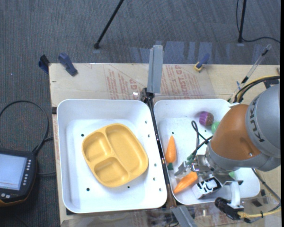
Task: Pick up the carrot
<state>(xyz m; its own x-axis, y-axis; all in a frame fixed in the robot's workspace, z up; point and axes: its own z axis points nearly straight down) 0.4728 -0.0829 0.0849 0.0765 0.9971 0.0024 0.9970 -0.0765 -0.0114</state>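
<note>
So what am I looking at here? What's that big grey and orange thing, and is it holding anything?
That is a robot arm, seen by a single camera fixed above the bench and looking down at a slant. The arm reaches in from the right. At its end is a gripper, its grasping tool, low over the right white bin. That bin holds two carrots: one upright-looking carrot near the bin's left wall, and a second carrot right beside the gripper. A purple vegetable lies further back. The left white bin holds a yellow divided plate. I cannot tell whether anything is gripped.
</note>
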